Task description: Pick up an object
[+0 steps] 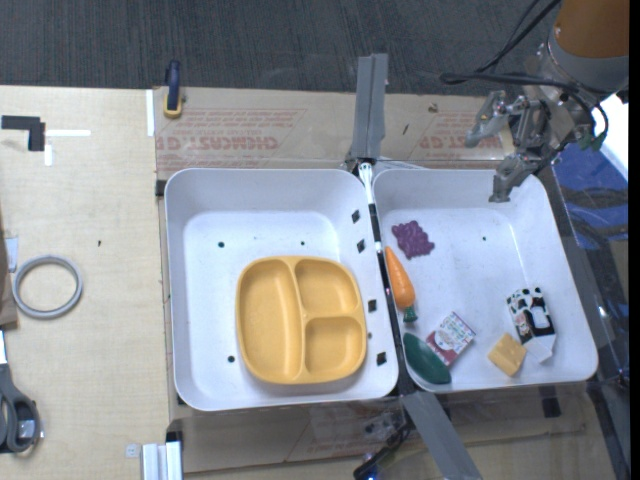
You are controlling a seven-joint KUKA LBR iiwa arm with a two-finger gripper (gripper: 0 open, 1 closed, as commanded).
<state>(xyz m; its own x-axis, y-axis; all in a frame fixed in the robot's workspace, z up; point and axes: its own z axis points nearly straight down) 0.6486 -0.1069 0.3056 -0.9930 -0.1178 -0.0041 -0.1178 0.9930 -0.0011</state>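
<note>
Overhead, a bench is seen with two shallow white bins set side by side. On the bare bench at the far left lie a grey tape ring and, nearer, a pair of scissors. The left bin holds a yellow divided plate toward its near side. The right bin holds the candidates for picking: a purple grape bunch toward the far left of the bin, an orange carrot along the left wall, a dark green item at the near left corner, a small red and white carton just beside it, a yellow cheese wedge further right, and a black and white carton close to it, near the right wall.

Judged from how things lie, the task is barely begun: every object is resting on the bin floor, nothing is lifted, and the choosing, descent, grasp and lift are all left to be done.

The arm is seen entering at the top right, its orange band uppermost, with the wrist pointed down and leftward. The gripper is held at the far rim of the right bin, well apart from every object. Nothing is seen between the jaws; whether they are released or clenched cannot be told at this size.
</note>
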